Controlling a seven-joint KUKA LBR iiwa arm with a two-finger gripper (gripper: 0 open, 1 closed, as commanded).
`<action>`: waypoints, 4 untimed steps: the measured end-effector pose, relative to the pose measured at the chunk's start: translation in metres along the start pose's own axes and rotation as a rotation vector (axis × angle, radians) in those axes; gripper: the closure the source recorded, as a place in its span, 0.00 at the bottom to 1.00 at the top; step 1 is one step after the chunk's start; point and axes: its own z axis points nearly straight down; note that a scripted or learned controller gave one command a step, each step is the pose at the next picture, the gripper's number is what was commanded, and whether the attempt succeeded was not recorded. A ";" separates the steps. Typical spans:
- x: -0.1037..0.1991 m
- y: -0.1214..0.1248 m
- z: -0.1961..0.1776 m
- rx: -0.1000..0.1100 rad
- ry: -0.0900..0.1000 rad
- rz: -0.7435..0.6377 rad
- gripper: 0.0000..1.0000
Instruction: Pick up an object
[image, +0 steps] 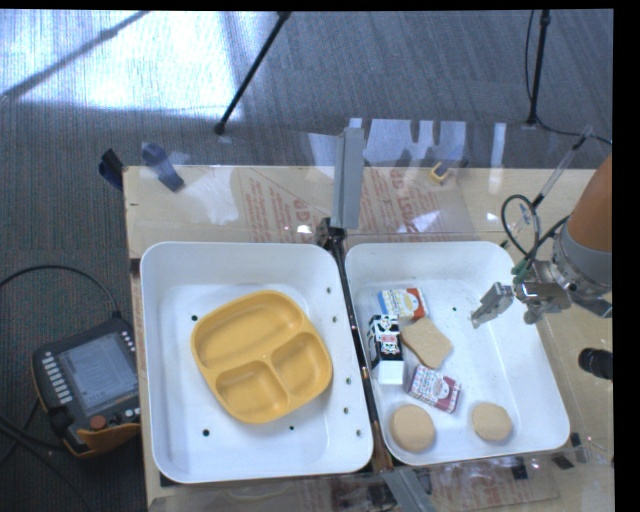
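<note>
My gripper (512, 305) hovers over the right side of the right bin (545, 385), fingers apart and nothing between them. To its left in that bin lie a tan toast slice (428, 342), a small red-and-white carton (403, 301), a black-and-white carton (384, 337), a white cube (390, 374) and a red-and-white packet (433, 388). Two round tan biscuits (412, 428) (491, 422) rest near the bin's front wall. The nearest item, the toast slice, is well apart from the fingers.
The left bin (160, 300) holds a yellow divided plate (262, 355). A grey upright post (348, 180) stands behind the gap between the bins. A teach pendant (88, 385) lies on the floor at the left.
</note>
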 end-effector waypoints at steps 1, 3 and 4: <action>0.064 0.058 0.122 -0.001 -0.001 0.085 0.00; 0.017 0.009 0.122 -0.001 0.000 -0.096 0.00; 0.017 0.009 0.115 0.001 0.002 -0.091 1.00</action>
